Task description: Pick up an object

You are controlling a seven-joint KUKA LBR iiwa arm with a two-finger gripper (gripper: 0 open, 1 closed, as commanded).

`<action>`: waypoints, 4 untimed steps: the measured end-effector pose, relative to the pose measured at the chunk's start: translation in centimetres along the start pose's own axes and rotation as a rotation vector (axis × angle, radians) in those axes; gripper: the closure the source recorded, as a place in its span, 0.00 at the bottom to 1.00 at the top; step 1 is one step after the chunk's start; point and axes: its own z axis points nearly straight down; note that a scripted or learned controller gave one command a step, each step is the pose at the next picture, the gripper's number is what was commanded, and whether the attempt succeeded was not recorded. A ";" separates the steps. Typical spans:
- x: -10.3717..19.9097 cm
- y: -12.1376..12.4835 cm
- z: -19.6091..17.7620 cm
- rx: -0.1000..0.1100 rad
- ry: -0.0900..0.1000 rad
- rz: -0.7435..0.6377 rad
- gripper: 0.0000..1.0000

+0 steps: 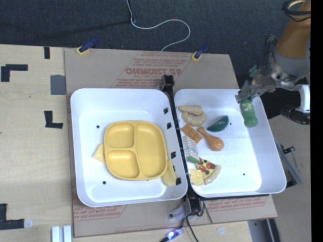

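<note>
A robotics lab: taped cardboard bench (151,69), robot arm (292,44), cable (161,24).

arm (295,39): orange band | grey wrist casing | claw (248,96): dark, metallic

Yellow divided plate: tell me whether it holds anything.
Empty. All three compartments of the yellow divided plate show bare yellow; it lies flat in the left bin.

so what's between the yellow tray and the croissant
In the camera view, the two bins' adjoining walls lie between the yellow tray and the croissant, with bare white floor on either side.
</note>
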 end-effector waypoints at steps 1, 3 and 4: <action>5.3 -2.4 -0.9 0.004 0.001 -0.003 1.00; 14.9 -6.3 1.0 0.007 0.002 -0.003 1.00; 19.1 -8.8 1.7 0.007 0.001 -0.003 1.00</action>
